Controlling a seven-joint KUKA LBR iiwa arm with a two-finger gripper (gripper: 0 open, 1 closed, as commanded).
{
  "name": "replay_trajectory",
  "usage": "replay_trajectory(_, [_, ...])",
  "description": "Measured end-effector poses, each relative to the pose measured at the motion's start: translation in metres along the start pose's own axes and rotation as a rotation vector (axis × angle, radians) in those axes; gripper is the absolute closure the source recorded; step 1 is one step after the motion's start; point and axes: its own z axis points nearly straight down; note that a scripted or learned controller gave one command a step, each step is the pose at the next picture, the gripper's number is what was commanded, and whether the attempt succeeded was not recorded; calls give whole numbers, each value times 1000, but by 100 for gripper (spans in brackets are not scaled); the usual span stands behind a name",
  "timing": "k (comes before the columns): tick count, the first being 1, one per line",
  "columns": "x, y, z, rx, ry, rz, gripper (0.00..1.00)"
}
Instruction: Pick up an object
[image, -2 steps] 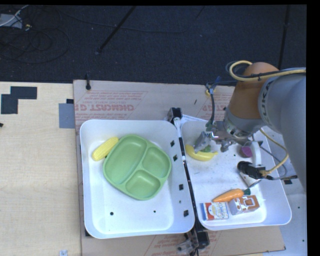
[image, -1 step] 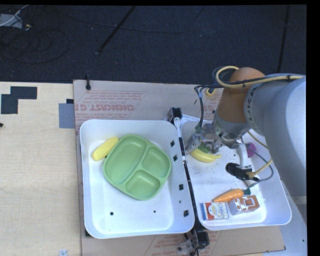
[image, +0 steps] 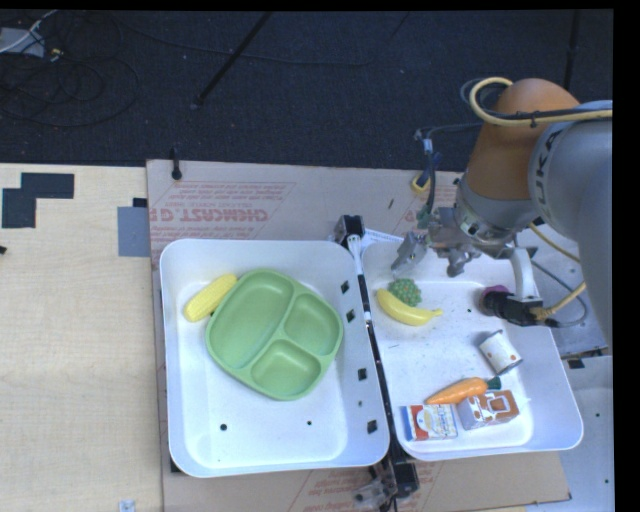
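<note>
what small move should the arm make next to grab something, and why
Probably lower toward the banana and broccoli. The gripper hangs at the right bin's back edge with nothing between its fingers, and those two lie nearest, just in front of it.

Upside-down red print on the cardboard sheet (image: 230, 205), reading roughly "CHEMCRAFT"

floor (image: 250, 80): dark carpet, cables | bench (image: 70, 350): pale wood | cardboard sheet (image: 260, 205)

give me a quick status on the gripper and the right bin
Gripper open, holding nothing, over right bin's far end. Broccoli and banana just below it. Nothing in the way.
</note>
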Motion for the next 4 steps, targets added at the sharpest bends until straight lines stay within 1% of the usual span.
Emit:
replay_trajectory(1, [-6, -10, 101, 2, 1, 2, 0])
replay_trajectory(2, [-84, -7, 33, 0, 0, 2, 0])
replay_trajectory(3, [-107, -26, 72, 0, 1, 0, 0])
replay_trajectory(4, [-132, -61, 101, 2, 1, 1, 0])
